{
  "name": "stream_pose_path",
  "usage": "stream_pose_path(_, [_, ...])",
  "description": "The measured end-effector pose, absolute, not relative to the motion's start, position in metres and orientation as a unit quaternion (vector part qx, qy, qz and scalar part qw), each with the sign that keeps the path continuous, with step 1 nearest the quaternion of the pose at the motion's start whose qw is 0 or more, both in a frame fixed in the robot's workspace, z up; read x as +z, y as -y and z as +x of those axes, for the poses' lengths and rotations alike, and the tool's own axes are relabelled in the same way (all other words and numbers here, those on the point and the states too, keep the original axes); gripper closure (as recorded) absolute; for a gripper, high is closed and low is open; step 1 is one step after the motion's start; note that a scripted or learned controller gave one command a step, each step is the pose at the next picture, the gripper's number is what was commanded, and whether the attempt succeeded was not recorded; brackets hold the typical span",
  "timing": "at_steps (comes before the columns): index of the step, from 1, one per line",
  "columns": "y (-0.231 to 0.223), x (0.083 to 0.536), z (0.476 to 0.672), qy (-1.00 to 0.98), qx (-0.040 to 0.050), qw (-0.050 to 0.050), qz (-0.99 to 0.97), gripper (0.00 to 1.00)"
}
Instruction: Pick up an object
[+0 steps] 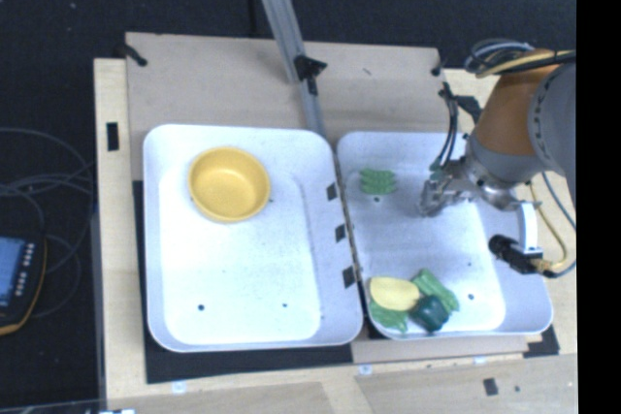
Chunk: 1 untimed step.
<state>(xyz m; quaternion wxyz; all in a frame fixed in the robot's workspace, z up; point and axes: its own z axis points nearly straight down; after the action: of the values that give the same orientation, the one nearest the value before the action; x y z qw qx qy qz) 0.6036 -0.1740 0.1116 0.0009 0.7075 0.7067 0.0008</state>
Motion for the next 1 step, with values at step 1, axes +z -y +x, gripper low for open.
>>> stream_pose_path(1, [0.1789,0.1736,0.6014,-0.707,0.0017,0.002,0.708,1.00])
